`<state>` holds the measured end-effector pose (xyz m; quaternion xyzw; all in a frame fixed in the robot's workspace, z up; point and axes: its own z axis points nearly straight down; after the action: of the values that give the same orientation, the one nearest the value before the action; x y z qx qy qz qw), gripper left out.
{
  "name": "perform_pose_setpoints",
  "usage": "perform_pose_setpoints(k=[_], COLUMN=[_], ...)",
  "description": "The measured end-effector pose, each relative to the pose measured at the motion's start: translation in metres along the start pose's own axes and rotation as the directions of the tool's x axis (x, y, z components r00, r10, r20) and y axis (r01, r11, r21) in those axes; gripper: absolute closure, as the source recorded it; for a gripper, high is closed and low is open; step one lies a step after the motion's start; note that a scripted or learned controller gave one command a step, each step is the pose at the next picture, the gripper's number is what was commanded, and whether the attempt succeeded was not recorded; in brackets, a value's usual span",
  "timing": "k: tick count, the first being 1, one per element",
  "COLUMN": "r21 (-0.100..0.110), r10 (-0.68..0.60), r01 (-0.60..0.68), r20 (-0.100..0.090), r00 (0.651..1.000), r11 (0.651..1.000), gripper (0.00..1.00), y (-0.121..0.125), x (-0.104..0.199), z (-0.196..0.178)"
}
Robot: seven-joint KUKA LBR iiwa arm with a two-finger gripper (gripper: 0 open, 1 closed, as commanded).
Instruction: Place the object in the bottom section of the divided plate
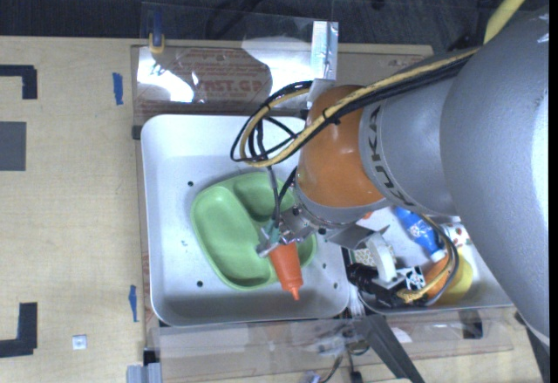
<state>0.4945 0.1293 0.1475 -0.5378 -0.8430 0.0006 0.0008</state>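
A green divided plate point(228, 233) lies in the left white bin point(166, 198), with one large section towards the lower left and smaller ones at its upper right. An orange toy carrot point(287, 268) hangs tilted over the plate's lower right rim, its tip pointing down to the right and its top end up by the wrist. My gripper point(277, 240) sits just under the orange band of the arm point(340, 154), shut on the carrot's top end. The arm hides the plate's right part.
The right bin point(488, 294) holds several things: a blue item point(415, 229), a yellow one point(462, 278) and a white-and-black piece point(373, 257). Black and yellow cables loop from the arm over the left bin's back. A clear plastic wall stands behind the bins.
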Motion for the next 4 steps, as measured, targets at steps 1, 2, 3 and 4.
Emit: perform_pose_setpoints(k=[1, 2, 3, 4], r21=[0.0, -0.003, -0.005, -0.008], r10=[0.001, 0.008, 0.006, 0.003], r01=[-0.001, -0.008, -0.006, -0.003], r20=[0.0, 0.002, 0.003, 0.005], r00=[1.0, 1.0, 1.0, 1.0], r11=[1.0, 1.0, 1.0, 1.0], gripper=[0.0, 0.0, 1.0, 1.0], y=[0.0, 0.072, 0.073, 0.074], x=[0.0, -0.004, -0.003, -0.002], z=[0.0, -0.085, -0.095, -0.105])
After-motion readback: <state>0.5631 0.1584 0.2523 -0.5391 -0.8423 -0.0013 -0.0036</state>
